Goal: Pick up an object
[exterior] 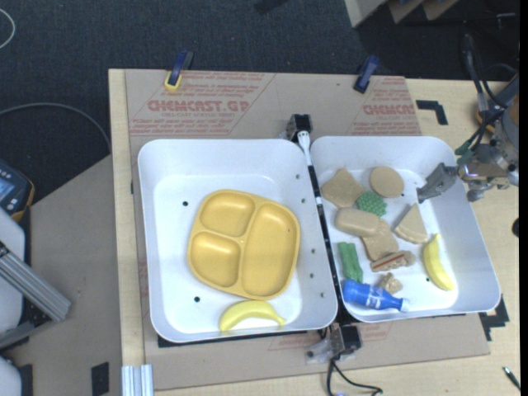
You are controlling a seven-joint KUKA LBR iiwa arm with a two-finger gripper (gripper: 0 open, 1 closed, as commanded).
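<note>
The right bin point(474, 246) holds several toy foods: a tan bread piece point(341, 188), a round cookie point(386, 181), a green dotted piece point(371, 203), a sandwich wedge point(410, 225), a hot dog point(390, 261), a green pickle point(351, 261), a blue tube point(371, 297) and a yellow banana point(436, 262). My gripper point(454, 190) hangs over the bin's far right part, above and right of the wedge. Its fingers stand apart with nothing between them; one grey finger point(433, 184) points down-left toward the cookie.
The left bin point(161, 221) carries a yellow divided plate point(245, 243) and a second banana point(250, 313) by its front wall. Black clips point(301, 128) join the bins at the middle. Cardboard lies under both bins.
</note>
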